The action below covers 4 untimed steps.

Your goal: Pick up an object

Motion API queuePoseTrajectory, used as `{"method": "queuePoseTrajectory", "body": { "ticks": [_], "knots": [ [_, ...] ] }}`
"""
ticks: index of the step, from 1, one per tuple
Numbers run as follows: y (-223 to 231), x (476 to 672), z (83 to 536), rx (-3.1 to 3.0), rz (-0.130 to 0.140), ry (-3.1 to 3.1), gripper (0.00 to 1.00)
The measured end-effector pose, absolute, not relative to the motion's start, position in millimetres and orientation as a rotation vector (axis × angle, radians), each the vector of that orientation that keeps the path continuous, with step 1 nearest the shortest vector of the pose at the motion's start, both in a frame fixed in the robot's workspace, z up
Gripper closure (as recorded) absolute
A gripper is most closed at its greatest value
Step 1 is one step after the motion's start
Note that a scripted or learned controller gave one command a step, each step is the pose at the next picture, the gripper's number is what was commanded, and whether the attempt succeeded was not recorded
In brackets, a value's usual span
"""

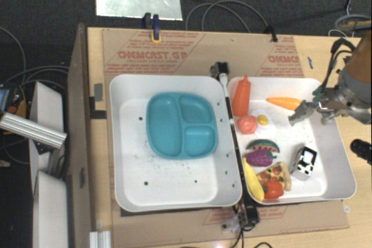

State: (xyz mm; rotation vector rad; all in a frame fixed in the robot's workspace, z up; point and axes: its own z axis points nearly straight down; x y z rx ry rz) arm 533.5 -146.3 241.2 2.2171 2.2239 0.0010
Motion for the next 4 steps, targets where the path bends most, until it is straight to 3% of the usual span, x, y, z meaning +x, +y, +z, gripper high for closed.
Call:
{"method": "queuePoseTrajectory", "body": {
  "ticks": [1, 2, 3, 4],
  "knots": [
    [-107, 531.0, 126, 2.218, -0.004, 2.235, 0.00],
    [-97, 525.5, 82, 2.222, -0.001, 2.225, 0.00],
    [-98, 527.1, 95, 2.219, 0.003, 2.221, 1.00],
    [-98, 527.0, 94, 2.219, 0.003, 2.222, 0.00]
  ]
}}
